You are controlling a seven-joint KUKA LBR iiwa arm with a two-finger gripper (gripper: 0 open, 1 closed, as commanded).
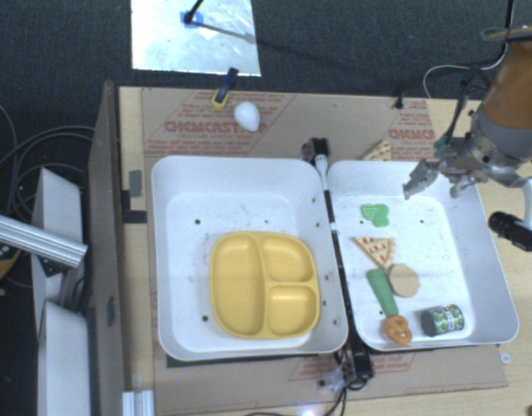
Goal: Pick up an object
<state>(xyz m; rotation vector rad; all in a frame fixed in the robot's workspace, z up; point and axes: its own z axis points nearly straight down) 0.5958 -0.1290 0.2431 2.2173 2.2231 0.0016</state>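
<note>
Claw (439,178) open above right bin's (483,258) far edge; green stick (383,292) lengthwise, near-to-far.

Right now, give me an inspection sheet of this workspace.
Surface: bench bearing left bin and right bin side by side.
Job's things: green piece, pizza slice toy, green stick, tan disc, orange piece, small can, all in right bin.
Clutter: yellow divided tray in left bin; white ball on cardboard behind.
Grippers: tool open, above right bin's far edge, holding nothing.
Cables: black loops left of bench.
Surroundings: dark floor, silver sheet.
</note>
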